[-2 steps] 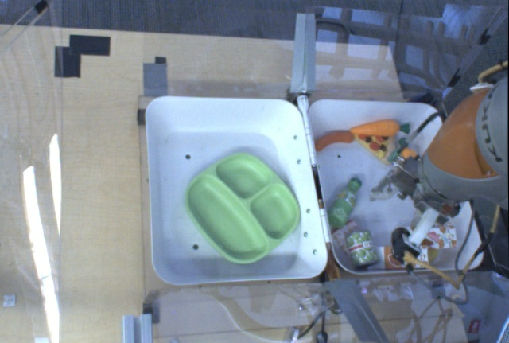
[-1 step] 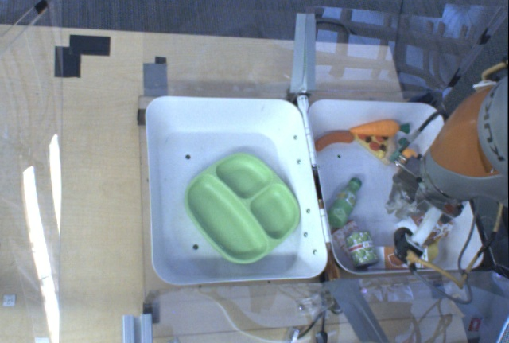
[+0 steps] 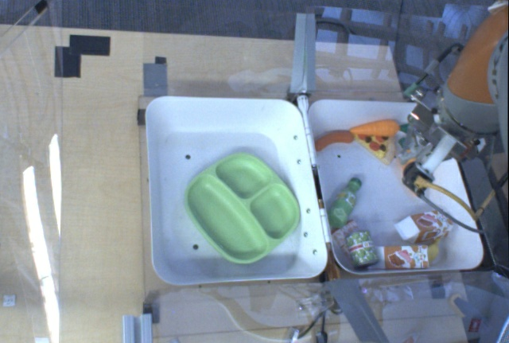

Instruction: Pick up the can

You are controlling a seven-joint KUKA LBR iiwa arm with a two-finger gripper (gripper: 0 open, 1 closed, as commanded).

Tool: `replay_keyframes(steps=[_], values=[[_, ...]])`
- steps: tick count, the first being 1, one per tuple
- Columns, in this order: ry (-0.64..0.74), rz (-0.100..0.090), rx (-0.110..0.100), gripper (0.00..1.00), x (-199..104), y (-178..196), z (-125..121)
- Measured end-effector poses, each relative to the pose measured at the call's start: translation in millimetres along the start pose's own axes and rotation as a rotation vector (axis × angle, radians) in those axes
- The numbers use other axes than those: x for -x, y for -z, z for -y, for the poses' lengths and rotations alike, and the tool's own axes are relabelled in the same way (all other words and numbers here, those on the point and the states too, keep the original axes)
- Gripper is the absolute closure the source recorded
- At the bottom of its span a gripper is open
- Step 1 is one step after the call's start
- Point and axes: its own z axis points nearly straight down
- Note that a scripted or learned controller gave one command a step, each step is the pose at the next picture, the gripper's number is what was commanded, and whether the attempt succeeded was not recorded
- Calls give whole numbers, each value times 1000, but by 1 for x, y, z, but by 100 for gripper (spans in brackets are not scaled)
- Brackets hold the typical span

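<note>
Camera view gives me two shallow white bins: the left white bin [image 3: 159, 174] holds one green three-compartment plastic plate [image 3: 242, 208]; the right white bin [image 3: 469, 254] holds one small printed can [image 3: 355, 244] lying near its front wall, one green bottle [image 3: 344, 202] just behind it, and one orange carrot-shaped toy [image 3: 374, 128]. My two-finger gripper [image 3: 413, 158] hovers over the right bin's rear, well apart from the can; I cannot tell its jaw state.

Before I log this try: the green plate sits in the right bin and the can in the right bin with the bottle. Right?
Not quite. The green plate lies in the left bin, not the right bin. The rest holds: the can sits in the right bin with the bottle, as the camera view shows.
</note>
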Motion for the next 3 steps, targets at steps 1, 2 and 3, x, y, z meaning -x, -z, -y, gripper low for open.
replay_keyframes(steps=[1, 2, 3], values=[[1, 0, 0, 0, 0, 0, 0], [-1, -5, 2, 0, 33, -133, 34], [31, 0, 0, 0, 32, 24, -43]])
